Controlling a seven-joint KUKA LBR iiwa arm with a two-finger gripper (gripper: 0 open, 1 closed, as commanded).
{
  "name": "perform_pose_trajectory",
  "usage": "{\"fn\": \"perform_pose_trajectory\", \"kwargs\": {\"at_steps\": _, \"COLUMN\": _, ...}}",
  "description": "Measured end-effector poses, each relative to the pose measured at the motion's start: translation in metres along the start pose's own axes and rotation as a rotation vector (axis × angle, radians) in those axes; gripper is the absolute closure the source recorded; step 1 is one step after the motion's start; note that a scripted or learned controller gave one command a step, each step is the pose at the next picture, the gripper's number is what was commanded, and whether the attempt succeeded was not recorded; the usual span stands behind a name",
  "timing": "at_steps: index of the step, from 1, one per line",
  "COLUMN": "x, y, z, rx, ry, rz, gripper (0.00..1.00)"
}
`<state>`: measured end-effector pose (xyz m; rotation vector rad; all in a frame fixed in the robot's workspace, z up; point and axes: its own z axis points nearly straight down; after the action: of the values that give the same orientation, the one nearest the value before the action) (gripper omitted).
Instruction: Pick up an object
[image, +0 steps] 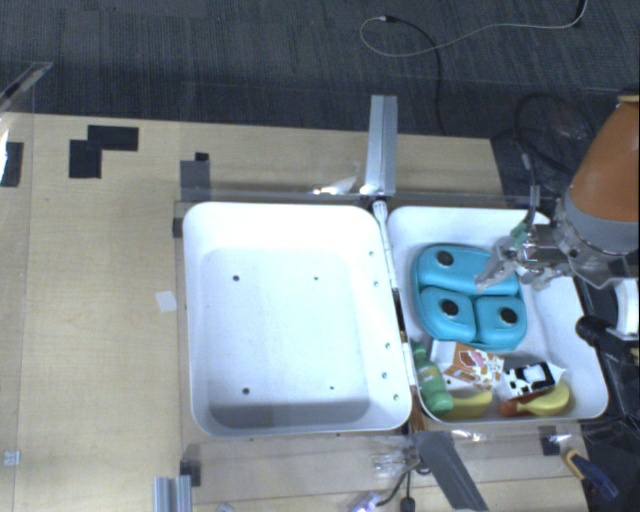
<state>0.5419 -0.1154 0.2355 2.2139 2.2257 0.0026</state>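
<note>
The gripper (497, 270) hangs over the right bin (596, 392), jaws narrowly parted and holding nothing. The blue tray (465, 300) lies directly beneath them. Below it crowd a green bottle (431, 378), carton (474, 367) and bananas (549, 401).

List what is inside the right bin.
The right bin holds a blue moulded tray, a green bottle, a printed packet, a black-and-white toy and yellow pieces. Anything beneath them is covered.

no legible text or labels anywhere
</note>
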Motion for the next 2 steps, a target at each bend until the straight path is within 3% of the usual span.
{"fn": "perform_pose_trajectory", "kwargs": {"at_steps": 1, "x": -0.015, "y": 0.044, "z": -0.06, "rx": -0.004, "ry": -0.001, "rz": 0.027, "gripper": 0.0}}
{"fn": "perform_pose_trajectory", "kwargs": {"at_steps": 2, "x": -0.044, "y": 0.061, "z": 0.052, "rx": 0.001, "ry": 0.0, "rz": 0.048, "gripper": 0.0}}
